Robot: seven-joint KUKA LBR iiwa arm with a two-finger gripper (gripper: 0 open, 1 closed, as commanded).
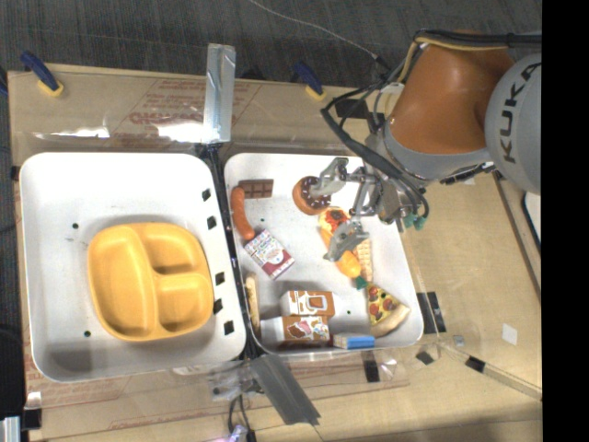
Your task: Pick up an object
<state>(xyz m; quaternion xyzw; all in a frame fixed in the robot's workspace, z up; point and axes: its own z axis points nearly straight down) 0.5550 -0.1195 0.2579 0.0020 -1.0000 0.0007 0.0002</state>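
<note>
Bench: a wooden top over dark carpet, with two shallow white bins side by side and a strip of tape [221, 90] standing at the seam between them, apparently to keep them from sliding.
Left bin [46, 191]: holds one yellow divided tray [149, 279], lying flat near the middle; it looks like the drop-off side.
Right bin [396, 265]: the cluttered side, where the toy food is scattered so the arm has many targets.
Arm [442, 90]: reaches in from the right, its orange band above the wrist, wrist bent over the upper right part of the right bin.
Gripper [339, 208]: its two metal fingers are spread apart with nothing between them, one finger [329, 175] by the donut, the other down at the orange pieces.
Likely target: the orange and yellow pieces [342, 245] lying between and just below the fingers; which single piece is meant cannot be told.
Donut [307, 195]: chocolate, touching or just beside the upper finger.
Sausage [241, 212]: along the bin's left wall, a brown bar [258, 189] near its top.
Carton [269, 252]: pink and white, lying tilted, well clear of the gripper.
Brown boxes [306, 316]: two, stacked near the front wall.
Pizza slice [385, 308]: in the front right corner.
Progress: judged early; nothing lifted yet.
Risk: the pieces crowd together, so closing may catch two or nudge the donut.
</note>
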